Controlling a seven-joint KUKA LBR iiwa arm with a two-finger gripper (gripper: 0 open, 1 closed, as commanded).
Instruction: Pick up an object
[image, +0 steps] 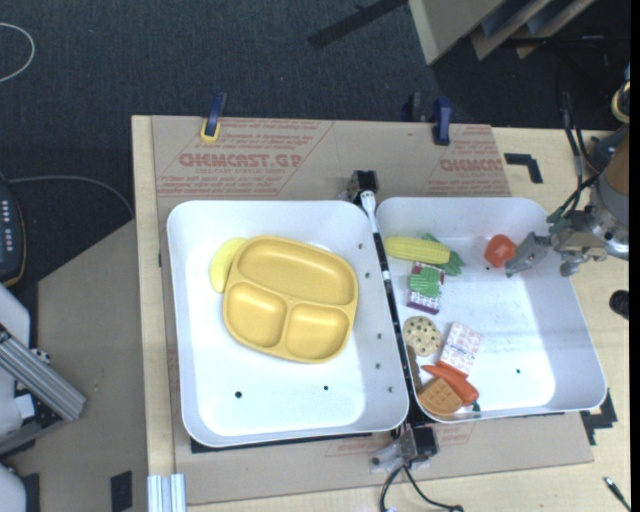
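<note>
My gripper (548, 262) hangs over the right bin's (530, 320) far right side, open, with nothing between its fingers. A red round toy (500, 249) lies just left of the left fingertip (522, 262), close to it but apart. Further left in that bin lie a yellow corn cob (418, 249) on a green piece (452, 263), a small pink and green carton (426, 286), a cookie (421, 336), a pink and white packet (460, 347) and an orange and red toy (446, 389) at the near rim.
The left bin (200, 370) holds a yellow divided plate (290, 298) with a yellow piece (224, 263) poking out at its far left. Bare white floor lies in the right bin's near right part. Clamps and cables sit along the bench's edges.
</note>
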